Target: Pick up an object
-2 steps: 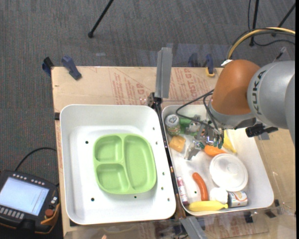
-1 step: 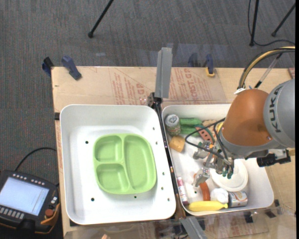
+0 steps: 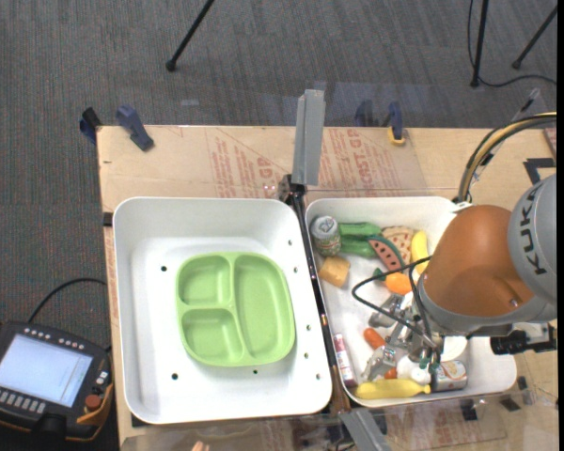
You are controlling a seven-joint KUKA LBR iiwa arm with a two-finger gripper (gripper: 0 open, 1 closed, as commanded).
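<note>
The right bin (image 3: 385, 201) holds several toy foods. A small can (image 3: 325, 233), a green vegetable (image 3: 362, 238), a watermelon slice (image 3: 392, 250) and a yellow piece (image 3: 419, 247) lie along its far side. A tan cheese block (image 3: 335, 272) sits near its left wall. My gripper (image 3: 401, 338) hangs low over the near middle of this bin, just right of a small orange carrot (image 3: 373, 337) and above a yellow banana (image 3: 395, 390). An orange piece (image 3: 398, 283) lies just beyond the gripper. The arm's orange band (image 3: 475, 261) hides the bin's right part.
The left bin (image 3: 141, 242) holds a green divided plate (image 3: 235, 308). A thin tube (image 3: 344, 357) lies against the right bin's left wall, and a small carton (image 3: 448, 374) sits near its front. A grey post (image 3: 308, 144) stands behind the bins.
</note>
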